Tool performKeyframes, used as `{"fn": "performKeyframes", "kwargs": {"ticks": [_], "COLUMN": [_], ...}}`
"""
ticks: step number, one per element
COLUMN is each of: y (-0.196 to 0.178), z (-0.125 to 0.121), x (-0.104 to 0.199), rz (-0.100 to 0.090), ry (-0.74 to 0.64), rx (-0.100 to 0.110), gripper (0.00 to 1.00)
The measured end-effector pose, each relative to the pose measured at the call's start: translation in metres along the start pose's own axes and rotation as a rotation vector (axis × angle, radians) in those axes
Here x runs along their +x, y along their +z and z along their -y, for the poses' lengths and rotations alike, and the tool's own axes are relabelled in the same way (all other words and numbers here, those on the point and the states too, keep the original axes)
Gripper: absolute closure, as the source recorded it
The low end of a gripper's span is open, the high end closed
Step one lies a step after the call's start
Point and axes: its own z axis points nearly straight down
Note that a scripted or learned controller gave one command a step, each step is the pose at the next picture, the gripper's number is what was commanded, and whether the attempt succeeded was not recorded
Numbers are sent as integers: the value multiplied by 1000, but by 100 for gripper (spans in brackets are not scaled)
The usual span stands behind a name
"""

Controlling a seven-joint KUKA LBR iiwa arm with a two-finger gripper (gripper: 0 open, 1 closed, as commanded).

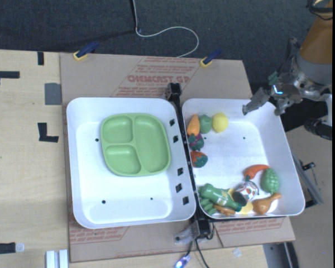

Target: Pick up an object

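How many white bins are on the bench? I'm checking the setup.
2. The left bin holds a green divided plate; the right bin, touching it, holds the toy food.

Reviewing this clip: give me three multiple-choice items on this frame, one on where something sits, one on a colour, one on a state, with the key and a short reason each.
1. Where does the green divided plate lie?
A. In the left bin
B. In the right bin
C. On the cardboard outside the bins

2. What colour is the round ball near the top of the right bin?
A. Blue
B. Yellow
C. Purple

3. Where is the gripper now?
A. Pressed onto the green plate
B. Down among the toys at the right bin's lower edge
C. Over the right bin's upper right corner, holding no object

Key: 1 A, the plate sits in the left bin. 2 B, it is plainly yellow. 3 C, it sits at that corner, apart from the toys.
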Motion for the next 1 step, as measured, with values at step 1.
{"fn": "performKeyframes", "kwargs": {"ticks": [1], "y": [7], "z": [65], "x": [57], "rz": [-3], "ry": [-2], "rx": [5], "gripper": [0]}}
